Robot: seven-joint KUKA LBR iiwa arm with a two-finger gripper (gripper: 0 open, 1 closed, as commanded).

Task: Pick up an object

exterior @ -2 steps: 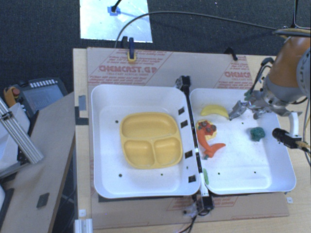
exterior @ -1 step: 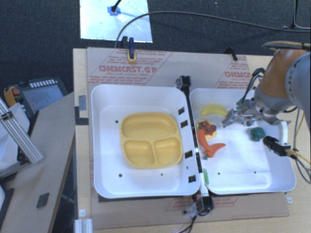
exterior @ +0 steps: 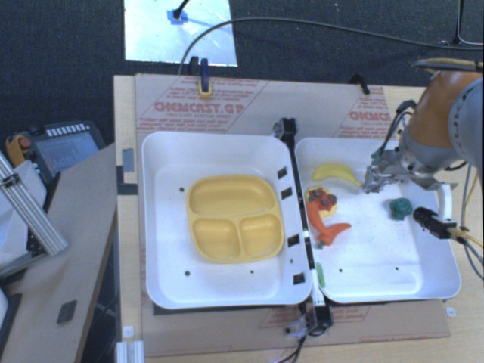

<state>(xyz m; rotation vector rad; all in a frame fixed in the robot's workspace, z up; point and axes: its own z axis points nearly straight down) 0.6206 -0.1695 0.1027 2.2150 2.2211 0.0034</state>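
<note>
arm bent low, claw [exterior: 376,178] pointing down

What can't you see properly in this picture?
- End effector, camera view: small and dark against the arm, so its grip cannot be read.
- Green object, right bin: too small to tell what it is.
- Red and orange toys: they overlap, so their shapes blur together.
- Arm: cut off by the picture's edge.

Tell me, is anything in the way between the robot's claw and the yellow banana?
Nothing visible blocks it. The gripper hangs just right of the banana in the right bin, with bare white floor between them. The orange toy and green toy lie off to the sides.
</note>
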